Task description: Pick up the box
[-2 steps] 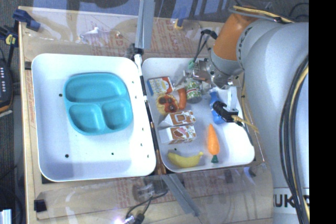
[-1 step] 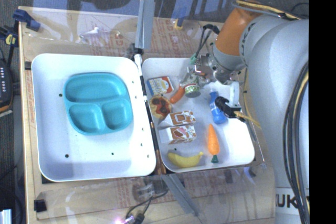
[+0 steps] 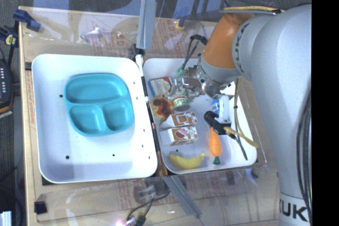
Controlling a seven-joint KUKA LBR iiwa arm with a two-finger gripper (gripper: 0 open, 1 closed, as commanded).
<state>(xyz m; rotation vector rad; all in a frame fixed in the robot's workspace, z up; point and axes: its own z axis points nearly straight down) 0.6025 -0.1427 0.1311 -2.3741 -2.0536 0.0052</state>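
Observation:
Two small brown-and-white boxes lie in the right bin [image 3: 243,153]: one [image 3: 184,119] at the middle, the other [image 3: 183,136] just below it. A third box [image 3: 160,84], white with colourful print, lies near the bin's top left. My gripper [image 3: 183,88] hangs low over the bin's upper middle, just right of the printed box and above a small green-labelled can [image 3: 181,104]. It sits clearly above the two brown boxes. Nothing shows held in it.
The right bin also holds a dark red fruit-like item [image 3: 161,107], a banana [image 3: 186,160], a carrot [image 3: 214,144] and a blue-and-white packet [image 3: 216,105]. A blue divided tray [image 3: 99,102] lies in the left bin [image 3: 47,161]. The arm covers the right bin's upper right.

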